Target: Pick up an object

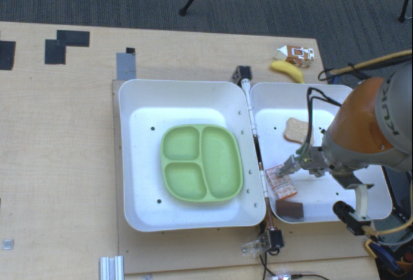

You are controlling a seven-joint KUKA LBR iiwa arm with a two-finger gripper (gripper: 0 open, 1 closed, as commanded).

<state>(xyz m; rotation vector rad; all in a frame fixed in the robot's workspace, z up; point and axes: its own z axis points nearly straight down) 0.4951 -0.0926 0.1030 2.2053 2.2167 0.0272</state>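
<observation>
1. Viewed from above at a slant: two shallow white bins side by side on a pale wooden surface [58, 143], with a grey arm [364, 124] with an orange band reaching in from the right
2. In the left bin [126, 143], a green divided plate [201, 164] lying flat, well apart from the action
3. In the right bin [274, 108], three loose items: a tan bread-like slice [297, 130] towards the far side, a red-and-white packet [282, 183] near the dividing wall, and a dark brown block [290, 210] just beside it at the near edge
4. Low over the right bin, the gripper [288, 168] with its tip at or just above the packet's upper corner (contact too fine to call); spread of the gripper impossible to make out, nothing visibly held
5. Likeliest target, judging by position: the packet. Probably light, thin and floppy, with a slick wrapper, so liable to slide or fold rather than lift. Best taken across its short width near the middle, pinching down onto the bin floor, away from the wall and the dark block
6. Off to the far side on the bare surface, beyond the right bin: a banana [286, 70] and a small carton [298, 53], out of play
</observation>
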